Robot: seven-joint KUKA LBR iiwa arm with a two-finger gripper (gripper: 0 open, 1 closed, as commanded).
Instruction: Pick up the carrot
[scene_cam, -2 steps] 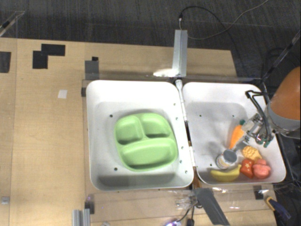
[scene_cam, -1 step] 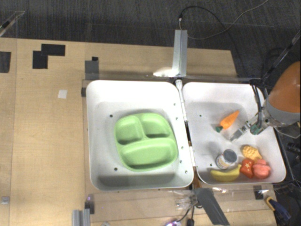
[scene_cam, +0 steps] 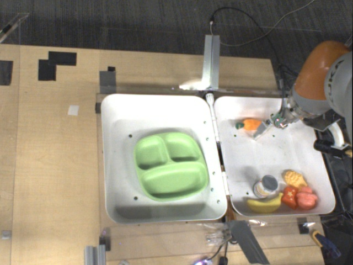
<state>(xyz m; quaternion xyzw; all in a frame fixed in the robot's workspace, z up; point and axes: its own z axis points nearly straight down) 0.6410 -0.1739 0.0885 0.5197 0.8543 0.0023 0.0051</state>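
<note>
Robotics lab: wooden bench (scene_cam: 49, 175) sitting on dark carpet (scene_cam: 138, 15), two white bins (scene_cam: 110, 148) clamped in metal brackets (scene_cam: 212, 59), cable (scene_cam: 259, 21) trailing, black tape marks (scene_cam: 55, 64) showing

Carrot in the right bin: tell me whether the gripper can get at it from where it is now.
Probably yes. The carrot lies alone on bare bin floor in the right bin, with the gripper right beside it. The can, banana and other toys sit at the opposite end, out of the way.
</note>
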